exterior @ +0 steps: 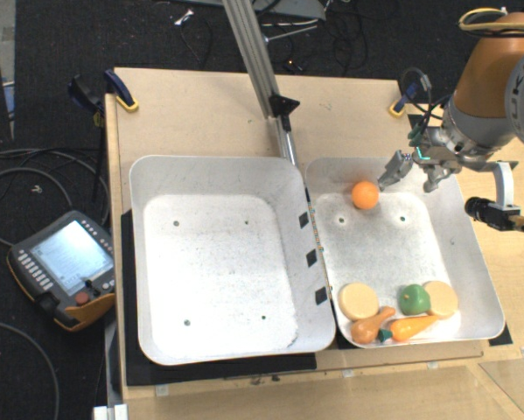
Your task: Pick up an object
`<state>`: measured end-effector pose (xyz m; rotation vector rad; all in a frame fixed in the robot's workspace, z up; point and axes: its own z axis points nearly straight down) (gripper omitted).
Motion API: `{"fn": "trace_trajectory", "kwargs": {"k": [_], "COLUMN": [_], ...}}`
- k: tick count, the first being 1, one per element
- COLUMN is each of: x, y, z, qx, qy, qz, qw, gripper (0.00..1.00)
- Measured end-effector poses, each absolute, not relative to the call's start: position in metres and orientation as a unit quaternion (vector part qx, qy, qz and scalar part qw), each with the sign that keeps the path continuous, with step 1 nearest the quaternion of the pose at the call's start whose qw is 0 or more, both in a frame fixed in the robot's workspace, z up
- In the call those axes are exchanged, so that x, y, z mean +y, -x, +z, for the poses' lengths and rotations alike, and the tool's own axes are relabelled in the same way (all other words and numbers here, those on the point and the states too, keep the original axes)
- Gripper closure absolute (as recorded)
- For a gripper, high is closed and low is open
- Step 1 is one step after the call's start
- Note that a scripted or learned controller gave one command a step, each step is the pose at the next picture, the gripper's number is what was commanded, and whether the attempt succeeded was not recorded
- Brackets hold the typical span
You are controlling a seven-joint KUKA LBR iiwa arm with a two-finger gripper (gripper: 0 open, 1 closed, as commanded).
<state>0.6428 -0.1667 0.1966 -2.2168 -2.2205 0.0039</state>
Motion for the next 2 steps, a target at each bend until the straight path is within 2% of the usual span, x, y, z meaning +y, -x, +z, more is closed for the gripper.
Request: {"fn": "trace_trajectory", "kwargs": {"k": [1, 2], "x": [-0.167, -0.170], "y": [-0.644, -0.650], "z": [0.200, 0.153], "qx": [-0.708, -0.708], "qy": [0.706, 0.706], "qz": [0.0003, 0.0014], "qw": [0.000, 0.001], "gripper": [0.00, 0.00]}}
